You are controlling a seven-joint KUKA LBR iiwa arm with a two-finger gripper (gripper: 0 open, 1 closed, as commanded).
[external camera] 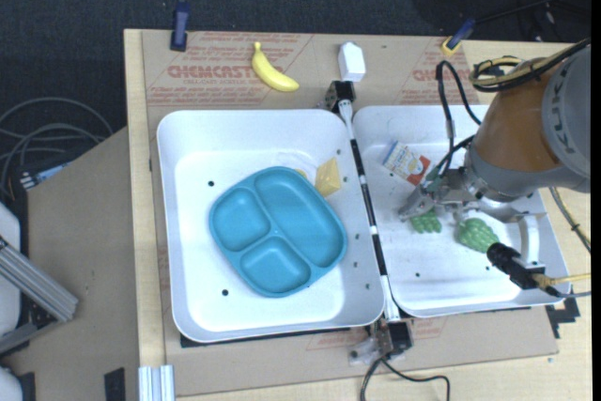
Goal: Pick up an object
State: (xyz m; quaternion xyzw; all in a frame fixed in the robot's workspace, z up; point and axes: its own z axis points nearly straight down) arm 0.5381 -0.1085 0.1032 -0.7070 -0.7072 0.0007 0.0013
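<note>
Nearest, a blue divided plate (pixel 275 230) lies in the left bin (pixel 188 166). In the right bin (pixel 451 288) the gripper (pixel 415 208) hangs low, just beside a small green toy (pixel 427 223). I cannot tell if it is open or closed. Behind is a small carton (pixel 406 161), and beyond the bins a banana (pixel 272 72).

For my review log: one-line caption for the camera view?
Gripper in the right bin by a small green object; blue divided plate in the left bin.

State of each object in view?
Gripper: low in right bin, grasp unclear.
Small green lump: right bin, beside gripper.
Larger green lump: right bin, free.
White-and-red carton: lying tilted, right bin.
Blue three-compartment plastic plate: flat, left bin.
Tan wedge-shaped block: at plate's edge, left bin.
Yellow toy banana: on bench, outside bins.
</note>
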